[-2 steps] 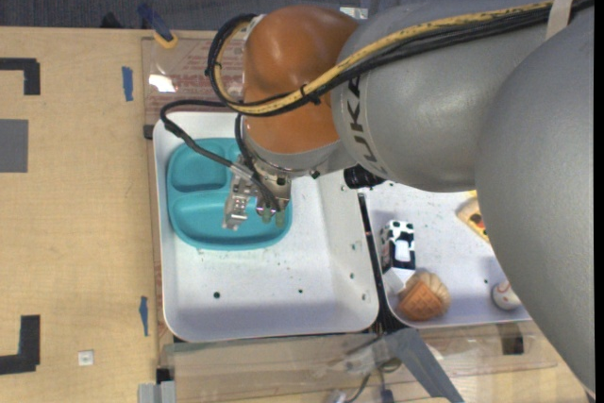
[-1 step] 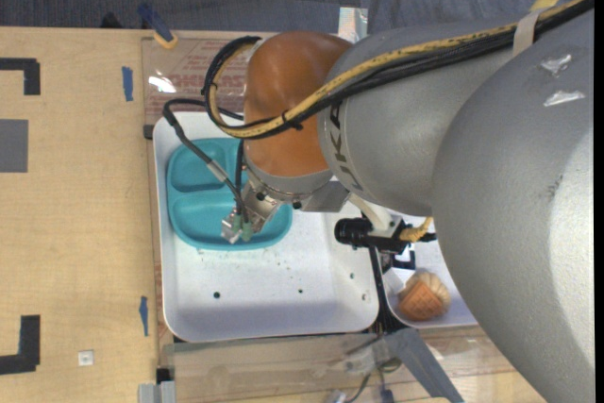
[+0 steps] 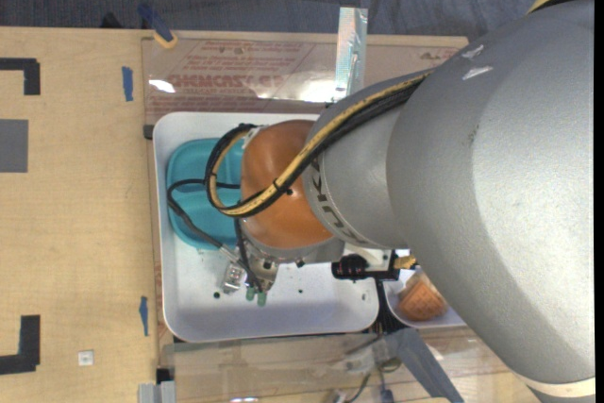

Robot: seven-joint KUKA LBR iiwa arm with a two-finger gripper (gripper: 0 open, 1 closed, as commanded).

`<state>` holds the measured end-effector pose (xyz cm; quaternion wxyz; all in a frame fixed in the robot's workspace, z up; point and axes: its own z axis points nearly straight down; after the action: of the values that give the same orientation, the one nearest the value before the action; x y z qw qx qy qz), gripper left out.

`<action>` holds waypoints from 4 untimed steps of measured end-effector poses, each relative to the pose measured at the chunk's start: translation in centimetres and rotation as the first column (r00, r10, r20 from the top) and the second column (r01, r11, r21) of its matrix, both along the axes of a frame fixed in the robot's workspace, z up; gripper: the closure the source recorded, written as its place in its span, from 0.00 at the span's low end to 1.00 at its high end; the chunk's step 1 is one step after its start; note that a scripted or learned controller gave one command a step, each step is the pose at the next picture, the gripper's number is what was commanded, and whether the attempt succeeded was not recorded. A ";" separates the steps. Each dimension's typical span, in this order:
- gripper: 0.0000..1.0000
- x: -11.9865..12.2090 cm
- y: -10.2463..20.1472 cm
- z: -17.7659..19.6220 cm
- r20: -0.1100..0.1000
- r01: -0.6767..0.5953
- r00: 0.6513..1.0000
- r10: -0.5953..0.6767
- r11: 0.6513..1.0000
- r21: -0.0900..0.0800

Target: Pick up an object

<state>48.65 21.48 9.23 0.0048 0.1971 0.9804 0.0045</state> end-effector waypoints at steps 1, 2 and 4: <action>1.00 -0.6 0.9 12.4 -0.008 0.472 0.882 -0.472 0.882 -0.003; 1.00 -0.5 0.6 0.2 -0.006 0.301 0.954 -0.301 0.954 0.000; 1.00 0.3 -0.2 0.1 -0.005 0.448 0.894 -0.448 0.894 0.004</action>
<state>48.93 21.25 9.29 0.0032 0.4176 0.9086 0.0054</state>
